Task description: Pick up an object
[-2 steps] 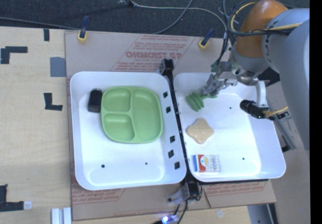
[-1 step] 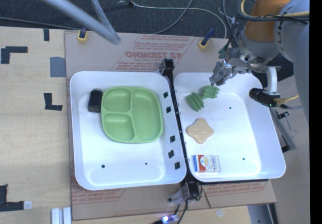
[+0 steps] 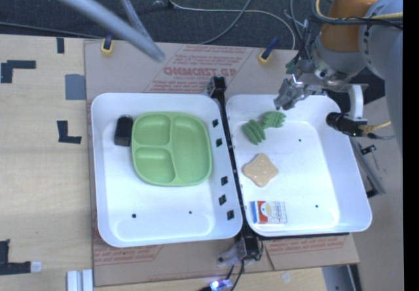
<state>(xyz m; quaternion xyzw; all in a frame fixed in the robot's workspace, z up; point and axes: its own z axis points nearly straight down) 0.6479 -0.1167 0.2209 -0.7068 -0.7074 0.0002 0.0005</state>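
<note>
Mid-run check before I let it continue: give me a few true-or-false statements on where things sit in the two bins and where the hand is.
1. The green divided plate lies in the left bin. True.
2. The tan sponge-like piece lies in the left bin. False: it is in the right bin, below the green leafy toy.
3. The hand hangs over the upper part of the right bin, near the green leafy toy. True.
4. The small printed card lies on the green divided plate. False: it lies near the front of the right bin.
5. A small black object sits beside the plate's left edge. True.
</note>
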